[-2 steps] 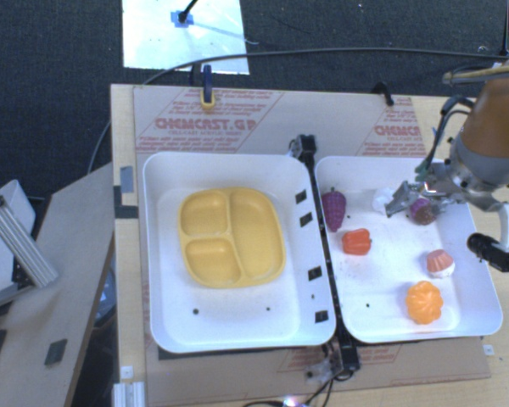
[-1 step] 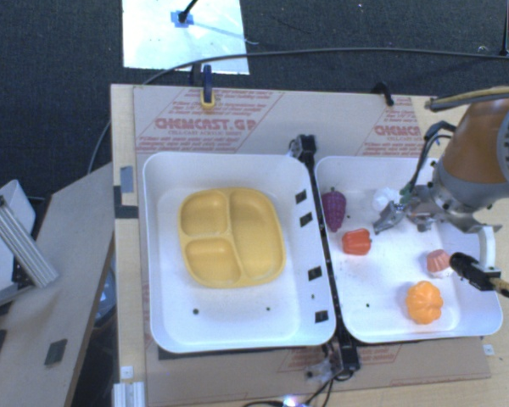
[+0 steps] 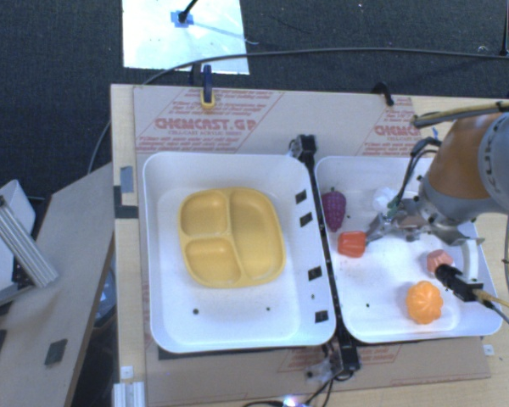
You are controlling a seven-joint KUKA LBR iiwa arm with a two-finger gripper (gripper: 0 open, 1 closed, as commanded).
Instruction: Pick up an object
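**Inspector A:** Status of the pick?

**Inspector B:** Not done. The end effector (image 3: pixel 380 225) hangs low in the right bin (image 3: pixel 356 312), just beside the red-orange piece (image 3: pixel 352 244), which lies on the bin floor. Its opening I cannot tell. Grasp and lift remain.

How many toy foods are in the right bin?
4 that I can see: a purple one by the divider, a red one below it, a pink one farther right, and an orange one at the front. The arm may hide more.
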